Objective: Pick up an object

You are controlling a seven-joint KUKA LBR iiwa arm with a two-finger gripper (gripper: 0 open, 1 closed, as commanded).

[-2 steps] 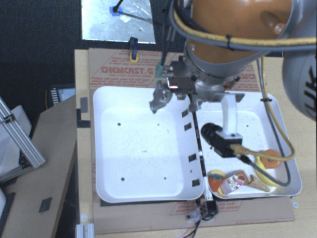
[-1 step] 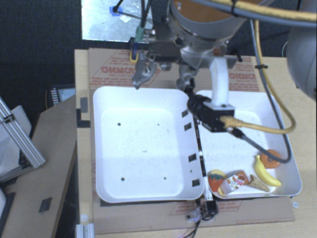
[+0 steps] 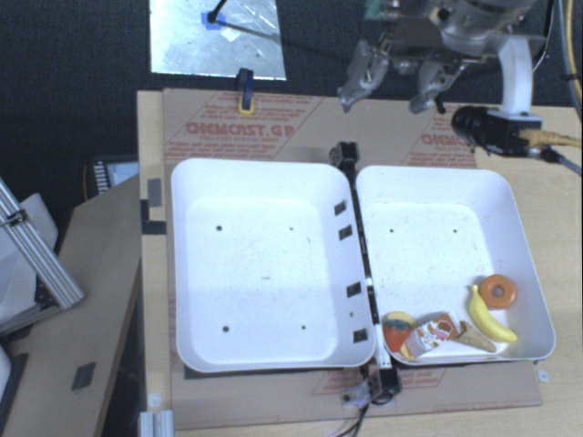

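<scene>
Gripper [image 3: 392,85] hangs high above the bench, past the far rim of the right bin [image 3: 437,185], fingers spread wide with nothing between them. One finger [image 3: 357,73] sits to the camera's left, the other nearer the wrist; both point down toward the cardboard.

Objects are all bunched in the near corner of the right bin, well apart from the gripper: a banana [image 3: 490,319] lying along the near-right wall, an orange ring-shaped toy [image 3: 497,290] touching its upper end, a small red-and-white packet [image 3: 432,334] in the middle, and a red-orange round item [image 3: 397,329] against the divider side. A tan piece beside the packet is too small to identify. Left bin [image 3: 196,271] is bare white floor.

Step in hand, as I judge it: approach, not yet over a target. To do it well, travel toward the near corner first, then descend. The banana looks like the best pick: longest, most exposed. Align the fingers across its narrow width. Risk: wall and ring crowd it, so a finger could land on the rim or the neighbour.
</scene>
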